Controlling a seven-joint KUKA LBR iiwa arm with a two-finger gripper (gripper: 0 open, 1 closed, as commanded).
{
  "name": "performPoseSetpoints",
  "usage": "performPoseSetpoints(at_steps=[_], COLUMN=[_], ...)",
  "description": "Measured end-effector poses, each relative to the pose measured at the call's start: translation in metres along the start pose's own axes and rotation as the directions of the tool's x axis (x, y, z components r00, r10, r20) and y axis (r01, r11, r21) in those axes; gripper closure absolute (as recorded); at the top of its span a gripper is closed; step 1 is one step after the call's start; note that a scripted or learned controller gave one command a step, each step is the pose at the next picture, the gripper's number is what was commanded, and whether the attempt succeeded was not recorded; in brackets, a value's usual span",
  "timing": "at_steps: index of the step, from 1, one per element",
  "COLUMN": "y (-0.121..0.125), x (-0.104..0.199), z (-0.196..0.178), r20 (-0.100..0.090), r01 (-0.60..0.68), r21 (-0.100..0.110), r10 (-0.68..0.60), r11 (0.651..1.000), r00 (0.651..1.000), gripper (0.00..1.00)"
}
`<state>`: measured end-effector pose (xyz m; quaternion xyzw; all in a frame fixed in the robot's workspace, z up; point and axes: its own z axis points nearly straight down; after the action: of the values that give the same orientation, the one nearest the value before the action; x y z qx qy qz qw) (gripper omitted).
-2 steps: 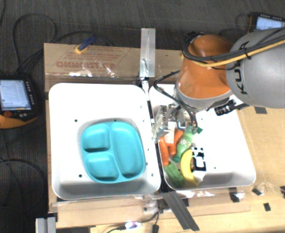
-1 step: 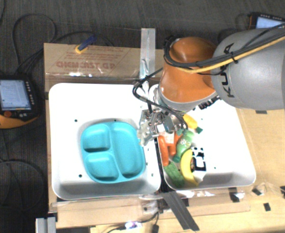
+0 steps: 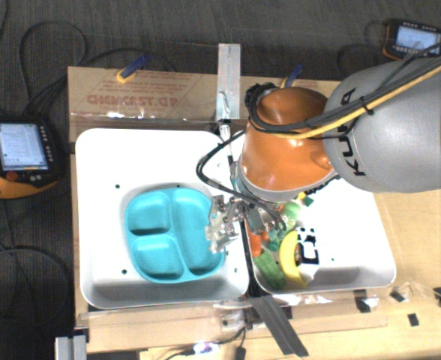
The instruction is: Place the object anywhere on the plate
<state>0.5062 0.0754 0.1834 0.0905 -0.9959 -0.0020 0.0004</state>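
End effector (image 3: 222,227) sits low over the right edge of the turquoise plate (image 3: 168,233), near the wall shared by the two bins; it reads as a pale metallic cluster, its detail blurred, and the view does not settle whether its fingers stand apart or together, nor whether anything lies between them; directly above it the orange band (image 3: 284,145) of the wrist, then the grey KUKA arm (image 3: 393,133) running off toward the right edge, with black and yellow cables along it; the plate is a three-compartment tray, two small wells on the left and one long well on the right, lying in the left bin (image 3: 100,201), toward that bin's right half; the candidate objects lie in the right bin (image 3: 355,223), crowded against its left wall just beside the end effector: a yellow piece (image 3: 289,255), green items (image 3: 269,265), a small orange-red piece (image 3: 255,242), and a white item with black markings (image 3: 309,247), partly hidden under the wrist; both bins rest on a tabletop (image 3: 160,96) covered with cardboard; a teach pendant (image 3: 14,148) lies on the dark carpet at left; a second pendant (image 3: 412,40) lies at top right.
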Motion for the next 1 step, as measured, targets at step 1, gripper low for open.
performPoseSetpoints(at_steps=[1], y=[0.024], x=[0.009], z=[0.0002], r20=[-0.001], r01=[0.071], r21=[0.003], r10=[-0.071], r11=[0.997], r00=[0.998], gripper=[1.0])
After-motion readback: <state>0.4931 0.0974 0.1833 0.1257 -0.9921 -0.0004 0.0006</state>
